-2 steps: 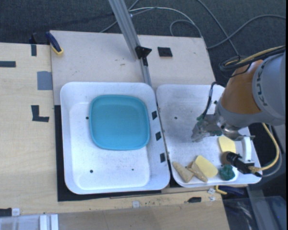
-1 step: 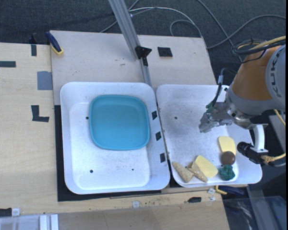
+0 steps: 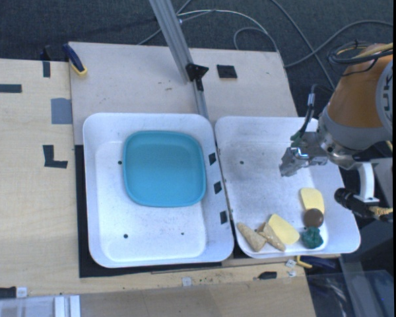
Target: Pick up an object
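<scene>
My gripper (image 3: 292,163) hangs over the upper middle of the right bin (image 3: 251,177), its fingers pointing down with nothing seen between them. The objects lie below it in the bin's near right corner: a yellow block (image 3: 311,199), a brown ball (image 3: 313,217), a teal object (image 3: 311,238), a yellow wedge (image 3: 282,230) and a tan bread-like piece (image 3: 251,237). The gripper is well apart from all of them, above and to their left.
The left bin (image 3: 105,236) holds a blue square plate (image 3: 164,168). A grey metal pole (image 3: 175,32) rises from between the bins at the back. Cables run behind the bench. The arm's orange band (image 3: 363,98) fills the right side.
</scene>
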### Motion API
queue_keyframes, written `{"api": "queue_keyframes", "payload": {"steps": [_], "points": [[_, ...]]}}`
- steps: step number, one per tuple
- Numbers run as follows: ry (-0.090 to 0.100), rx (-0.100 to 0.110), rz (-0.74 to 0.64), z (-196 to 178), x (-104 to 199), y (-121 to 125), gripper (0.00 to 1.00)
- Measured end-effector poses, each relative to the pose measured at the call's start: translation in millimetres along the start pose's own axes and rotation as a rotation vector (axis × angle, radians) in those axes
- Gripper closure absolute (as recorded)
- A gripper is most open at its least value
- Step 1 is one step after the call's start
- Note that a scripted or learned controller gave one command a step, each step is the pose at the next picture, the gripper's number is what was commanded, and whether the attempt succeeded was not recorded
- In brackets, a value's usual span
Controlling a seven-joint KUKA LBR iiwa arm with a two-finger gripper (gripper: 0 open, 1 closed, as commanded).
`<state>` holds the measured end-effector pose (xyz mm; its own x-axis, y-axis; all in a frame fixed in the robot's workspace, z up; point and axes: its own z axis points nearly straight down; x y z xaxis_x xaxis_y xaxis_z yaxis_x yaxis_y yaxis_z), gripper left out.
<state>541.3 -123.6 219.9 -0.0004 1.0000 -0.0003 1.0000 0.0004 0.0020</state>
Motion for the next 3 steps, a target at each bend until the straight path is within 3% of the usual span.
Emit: {"api": "queue_keyframes", "payload": {"steps": [1, 3], "points": [[0.001, 0.002, -0.004, -6.6, 48.8, -16.0, 1.00], [0.001, 0.002, -0.004, -19.7, 148.3, -21.6, 1.00]]}}
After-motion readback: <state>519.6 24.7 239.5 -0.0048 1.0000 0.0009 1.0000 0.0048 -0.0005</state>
